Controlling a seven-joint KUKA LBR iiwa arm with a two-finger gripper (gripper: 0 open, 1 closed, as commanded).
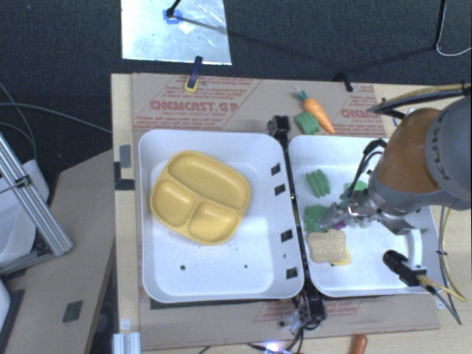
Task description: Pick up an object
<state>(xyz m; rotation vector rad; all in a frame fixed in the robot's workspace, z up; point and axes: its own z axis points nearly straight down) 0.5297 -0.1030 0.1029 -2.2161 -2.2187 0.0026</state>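
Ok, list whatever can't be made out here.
Camera view:
- Small green plastic piece in the right white bin: mostly hidden behind the grey arm.
- Flat green piece: right end covered by the gripper.
- Orange object: cut off by the bottom edge.

One camera watches me, fixed above the brown cardboard-covered desk (221, 105) and looking down at a slant. It stands far enough back to frame both shallow white plastic bins whole, the left bin (221, 271) and the right bin (365, 275). My grey, orange-banded arm (413, 161) reaches in from its right side, claw (341, 214) within frame.
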